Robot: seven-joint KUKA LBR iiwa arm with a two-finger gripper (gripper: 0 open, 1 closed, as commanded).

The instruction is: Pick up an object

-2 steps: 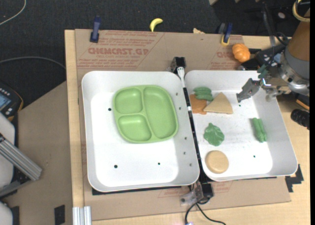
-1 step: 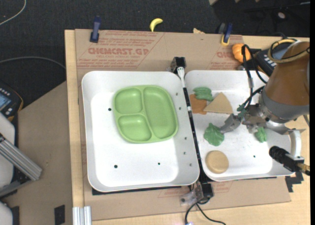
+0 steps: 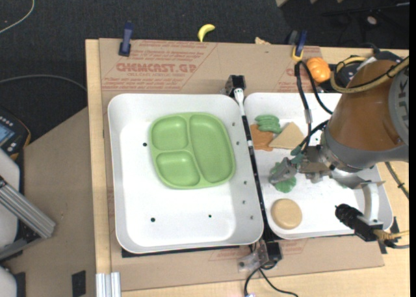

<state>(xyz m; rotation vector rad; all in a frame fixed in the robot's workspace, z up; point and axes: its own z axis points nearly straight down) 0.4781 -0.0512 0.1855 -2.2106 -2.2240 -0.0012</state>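
Note:
In the camera view my gripper hangs low in the right bin, reaching in from the right. It sits right over a small green item that peeks out just below it. A round tan cookie-like disc lies nearer the front of that bin. Toward the bin's back lie a green leafy piece, an orange-brown flat piece and a pale tan wedge.
The left bin holds a green three-compartment plate. A black divider strip runs between the bins. On the cardboard beyond the bins lie a yellow banana-shaped toy and an orange ball. Blue clamps grip the board's far edge.

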